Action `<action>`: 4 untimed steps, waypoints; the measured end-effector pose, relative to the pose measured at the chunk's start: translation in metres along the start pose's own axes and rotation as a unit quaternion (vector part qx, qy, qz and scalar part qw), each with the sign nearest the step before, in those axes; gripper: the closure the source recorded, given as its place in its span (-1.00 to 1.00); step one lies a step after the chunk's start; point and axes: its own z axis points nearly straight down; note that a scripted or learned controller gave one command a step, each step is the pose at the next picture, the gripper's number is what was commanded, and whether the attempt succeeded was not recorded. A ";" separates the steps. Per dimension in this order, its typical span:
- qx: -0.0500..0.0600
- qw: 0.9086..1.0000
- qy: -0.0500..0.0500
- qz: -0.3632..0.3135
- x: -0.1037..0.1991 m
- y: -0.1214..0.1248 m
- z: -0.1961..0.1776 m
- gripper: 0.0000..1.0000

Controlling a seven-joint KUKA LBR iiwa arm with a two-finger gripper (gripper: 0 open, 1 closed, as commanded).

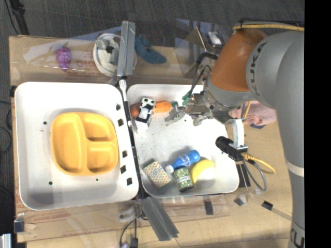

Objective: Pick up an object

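Grey arm: reaches in from the right; the gripper [189,112] hangs over the far part of the right bin [217,187], above bare white floor.
Jaws: spread, two fingers apart, nothing between them.
Step in hand: choosing and closing in on one object; nothing is lifted yet, by my reading.
Nearest candidate: orange piece [162,106], just left of the gripper against the far wall; the black-and-white toy [146,109] touches or nearly touches its left side.
Other candidates: a cluster at the near wall, well apart from the gripper: blue bottle [186,159], yellow lemon-like fruit [201,169], green patterned can [182,179], patterned pouch [156,173], all crowding one another.
Doing it well: go for the orange piece; shift left, line the fingers across its short axis, descend straight so one finger does not land on the toy or scrape the wall. Close only once both fingers straddle it.
Risk: the wall leaves little room on the far side; a rounded piece may squirt out of a shallow pinch.
Left bin [31,190]: carries one yellow divided tray [85,141].
Count, bins: two.
Count, right bin objects: six that I can separate, counting a small orange-brown bit [135,110] left of the toy; identity unclear.
Count, trays: one.
Count, bench beyond the bins: one purple item [63,57], one white coil [107,53], one blue piece [149,53].
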 end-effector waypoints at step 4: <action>-0.010 0.985 -0.005 -0.172 0.028 0.095 0.105 -1.00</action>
